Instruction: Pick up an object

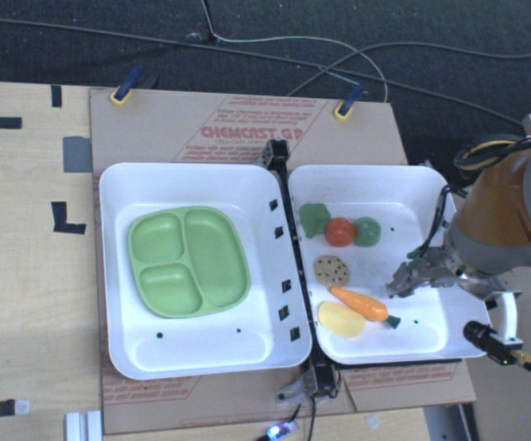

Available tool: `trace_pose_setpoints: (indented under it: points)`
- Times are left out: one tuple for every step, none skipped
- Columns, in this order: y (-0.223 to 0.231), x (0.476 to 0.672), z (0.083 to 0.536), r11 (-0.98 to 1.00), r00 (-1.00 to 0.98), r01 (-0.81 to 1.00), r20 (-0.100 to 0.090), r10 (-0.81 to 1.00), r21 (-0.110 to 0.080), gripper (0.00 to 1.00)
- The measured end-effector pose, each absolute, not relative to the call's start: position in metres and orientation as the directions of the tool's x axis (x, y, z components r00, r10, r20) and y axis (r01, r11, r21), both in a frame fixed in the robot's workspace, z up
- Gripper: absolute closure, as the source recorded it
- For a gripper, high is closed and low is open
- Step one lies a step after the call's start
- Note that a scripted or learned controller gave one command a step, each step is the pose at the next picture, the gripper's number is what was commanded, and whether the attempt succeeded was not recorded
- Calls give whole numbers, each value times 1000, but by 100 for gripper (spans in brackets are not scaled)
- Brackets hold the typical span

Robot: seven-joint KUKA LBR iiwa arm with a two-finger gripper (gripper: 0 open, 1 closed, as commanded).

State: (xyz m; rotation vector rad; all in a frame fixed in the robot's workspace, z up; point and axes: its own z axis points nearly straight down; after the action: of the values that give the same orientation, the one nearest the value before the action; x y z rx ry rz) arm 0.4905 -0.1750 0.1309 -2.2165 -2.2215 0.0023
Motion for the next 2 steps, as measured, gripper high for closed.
trace_pose_setpoints:
  points:
    - [-177, 491, 194, 1, -1, 1000, -2, 1000, 5, 100]
    - [-177, 492, 246, 2, -2, 1000, -2, 1000, 5, 100]
